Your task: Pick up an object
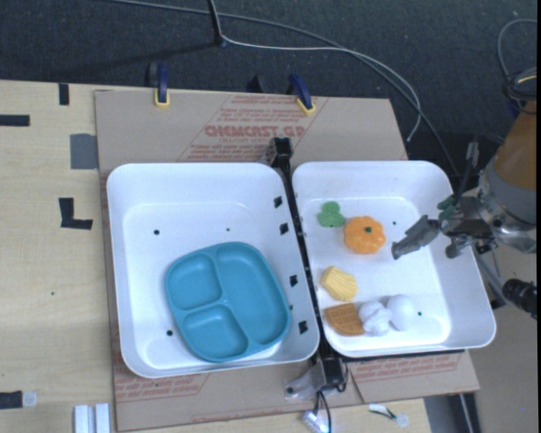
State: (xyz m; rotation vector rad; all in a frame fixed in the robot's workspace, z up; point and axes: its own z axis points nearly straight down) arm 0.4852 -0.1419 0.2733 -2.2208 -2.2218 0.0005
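The right bin holds several small toys: a green piece, an orange pumpkin-like fruit, a yellow piece, a tan waffle-like piece and a white lumpy item. My gripper hangs over the right side of this bin, to the right of the orange fruit and apart from it. Its two dark fingers are spread open with nothing between them.
A blue divided plate lies in the left bin. A black divider runs between the bins. Cardboard lies under both bins, held by clamps at the back. A cable crosses the dark backdrop.
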